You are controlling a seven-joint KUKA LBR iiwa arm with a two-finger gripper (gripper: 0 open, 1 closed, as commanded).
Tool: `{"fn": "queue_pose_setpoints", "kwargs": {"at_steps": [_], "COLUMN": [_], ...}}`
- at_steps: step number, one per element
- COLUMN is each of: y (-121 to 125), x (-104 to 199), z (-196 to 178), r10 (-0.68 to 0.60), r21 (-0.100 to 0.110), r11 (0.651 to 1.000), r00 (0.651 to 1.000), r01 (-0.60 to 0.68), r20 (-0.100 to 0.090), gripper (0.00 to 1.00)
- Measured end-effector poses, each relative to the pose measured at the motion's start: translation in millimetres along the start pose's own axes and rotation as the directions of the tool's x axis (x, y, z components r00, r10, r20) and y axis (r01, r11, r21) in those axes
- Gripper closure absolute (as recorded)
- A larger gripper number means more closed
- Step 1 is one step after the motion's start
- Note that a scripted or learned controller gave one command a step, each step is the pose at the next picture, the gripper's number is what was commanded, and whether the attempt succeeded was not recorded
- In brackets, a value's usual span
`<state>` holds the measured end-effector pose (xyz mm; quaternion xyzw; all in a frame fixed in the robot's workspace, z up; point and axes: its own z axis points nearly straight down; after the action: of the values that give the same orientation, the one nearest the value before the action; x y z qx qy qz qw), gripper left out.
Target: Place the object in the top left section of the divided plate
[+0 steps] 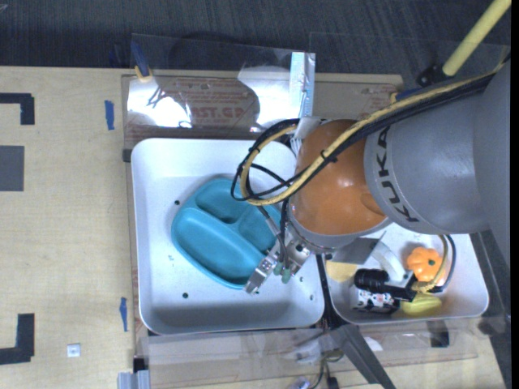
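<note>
grey kuka arm [442, 148], bulky and closest to the lens, fills the upper right of the camera view and reaches in over the bins; an orange band [332, 185] rings it above the wrist, and black and yellow cables [268, 164] loop from it out over the left bin. two-finger gripper [272, 272] hangs low at the arm's tip, small metal parts visible just at the lower right edge of the plate; whether it is apart or together i cannot tell, and nothing can be seen clamped in it. teal divided plastic plate [223, 233] lies tilted in the left shallow white bin [154, 217], roughly in its middle, with raised ridges splitting it into sections; the upper right part of the plate is covered by the arm, so its contents there are hidden. visible sections of the plate look bare. right shallow white bin [470, 294] sits just beside the left one, touching along the shared edge, mostly hidden under the arm. in its lower part lies a cluster of small things: an orange rounded toy like a small pumpkin [423, 262], a black cylindrical object [375, 279], a yellow-green elongated piece [422, 304], a white piece [388, 259] near them. which of these is the task's object cannot be told; all rest in the right bin, apart from the plate. light wooden bench [61, 217] spreads left with black tape marks [20, 108] and blue tape bits [109, 113]. clear plastic sheet [219, 96] glares behind the left bin.
</note>
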<state>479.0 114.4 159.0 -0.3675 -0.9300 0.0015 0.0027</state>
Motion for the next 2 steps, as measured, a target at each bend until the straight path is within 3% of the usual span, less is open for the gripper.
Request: {"fn": "queue_pose_setpoints", "kwargs": {"at_steps": [1,2], "y": [-11.3,3.7], "x": [-75.3,-36.5], "z": [-60.0,-126.8], "r10": [-0.233,-0.661], "r21": [-0.006,-0.004], "r11": [0.972,0.75], "r00": [0.972,0.75], "r01": [0.233,0.661], "r20": [0.009,0.013], "gripper": [0.0,0.0]}}
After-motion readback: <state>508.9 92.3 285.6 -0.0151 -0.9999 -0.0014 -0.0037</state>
